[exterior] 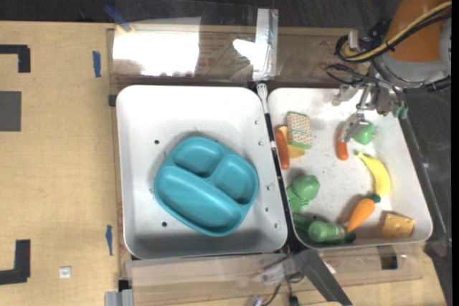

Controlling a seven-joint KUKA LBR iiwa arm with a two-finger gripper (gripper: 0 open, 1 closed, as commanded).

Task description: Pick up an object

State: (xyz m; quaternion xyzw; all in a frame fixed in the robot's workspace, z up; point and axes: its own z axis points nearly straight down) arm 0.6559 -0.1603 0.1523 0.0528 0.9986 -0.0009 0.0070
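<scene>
We note a small green toy [363, 134] directly beneath the pincer [356, 124], in the right bin's [419, 191] far corner. We cannot tell whether the pincer grips it. Just left of the pincer lies a small red piece [342, 149]; a banana [378, 175] sits nearer the camera, then a carrot [360, 213]. The bin's right wall runs close by; bare floor opens leftward. Far left, the teal tray [206, 184]. No legible writing.

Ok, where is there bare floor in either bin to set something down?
Left bin: open floor along the back and left of the teal divided plate. Right bin: a bare patch mid-floor between green pepper and banana. Crowded along the front edge and under the gripper.
</scene>
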